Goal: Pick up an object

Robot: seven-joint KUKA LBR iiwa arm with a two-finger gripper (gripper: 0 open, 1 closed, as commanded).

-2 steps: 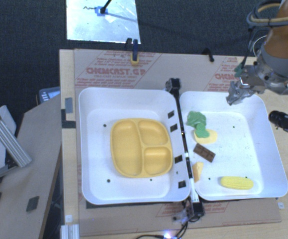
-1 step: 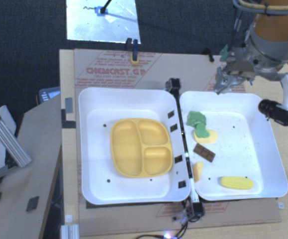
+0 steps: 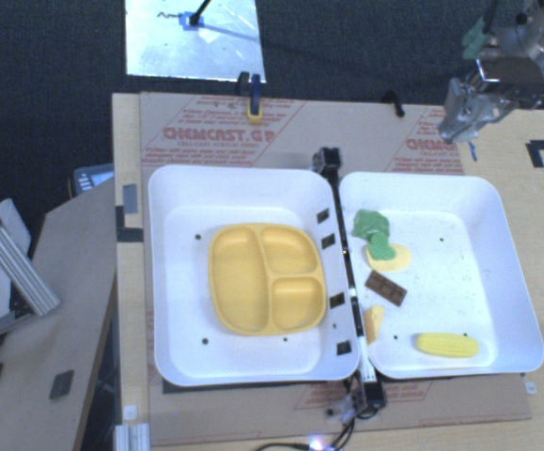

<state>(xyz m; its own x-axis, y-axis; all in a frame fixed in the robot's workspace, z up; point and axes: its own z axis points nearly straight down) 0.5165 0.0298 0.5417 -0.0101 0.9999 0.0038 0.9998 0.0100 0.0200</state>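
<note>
In the right bin (image 3: 497, 233) lie a green leafy piece (image 3: 372, 225), a pale yellow disc (image 3: 390, 257) just below it, a brown chocolate bar (image 3: 385, 288), a small yellow-orange wedge (image 3: 373, 323) near the divider and a yellow corn cob (image 3: 447, 346) at the front. My gripper (image 3: 461, 120) hangs high above the bench, beyond the right bin's far edge, well apart from every object. Nothing shows between its fingers.
The left bin (image 3: 173, 252) holds a yellow divided plate (image 3: 266, 278). A black divider with clips (image 3: 340, 271) joins the two bins. A silver sheet (image 3: 193, 24) lies beyond the bench, and an aluminium rail (image 3: 4, 252) stands at the left.
</note>
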